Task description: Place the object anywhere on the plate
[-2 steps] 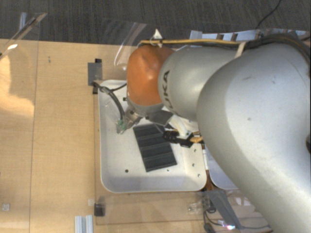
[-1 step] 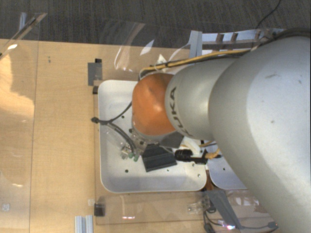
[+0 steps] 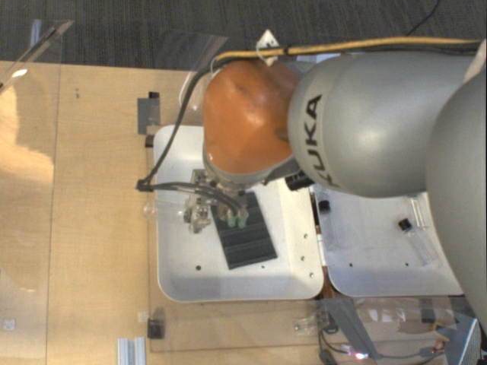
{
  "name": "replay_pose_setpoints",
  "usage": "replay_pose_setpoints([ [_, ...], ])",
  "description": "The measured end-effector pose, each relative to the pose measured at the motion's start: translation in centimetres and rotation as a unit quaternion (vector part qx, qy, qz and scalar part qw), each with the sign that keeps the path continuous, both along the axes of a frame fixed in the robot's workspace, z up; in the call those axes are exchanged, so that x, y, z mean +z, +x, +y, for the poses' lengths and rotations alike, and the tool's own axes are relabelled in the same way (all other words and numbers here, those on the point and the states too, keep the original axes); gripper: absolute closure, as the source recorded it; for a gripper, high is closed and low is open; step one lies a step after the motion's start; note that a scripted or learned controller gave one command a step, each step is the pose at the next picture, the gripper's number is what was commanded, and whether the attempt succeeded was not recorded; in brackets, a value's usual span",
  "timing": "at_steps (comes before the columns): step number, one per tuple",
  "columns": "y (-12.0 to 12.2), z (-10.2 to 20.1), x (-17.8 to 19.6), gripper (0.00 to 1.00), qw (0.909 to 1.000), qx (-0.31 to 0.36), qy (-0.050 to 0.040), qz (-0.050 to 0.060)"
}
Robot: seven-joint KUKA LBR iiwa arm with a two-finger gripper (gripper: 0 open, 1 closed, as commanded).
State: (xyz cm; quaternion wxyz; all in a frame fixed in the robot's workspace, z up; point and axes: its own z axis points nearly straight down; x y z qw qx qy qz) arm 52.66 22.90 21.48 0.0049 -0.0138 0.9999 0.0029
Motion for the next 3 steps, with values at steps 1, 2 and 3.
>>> replay_pose_setpoints([
  [1, 6.0, 0.7, -1.8, 1.00, 0.9971, 0.076, -0.0010, 0.001],
  [2, 11.6, 0.7, 1.8, 1.00, 0.9873, 0.159, -0.0010, -0.002],
  [3, 14.3, -0.1, 12.4, 1.00, 0.9958, -0.092, 0.0007, -0.001],
])
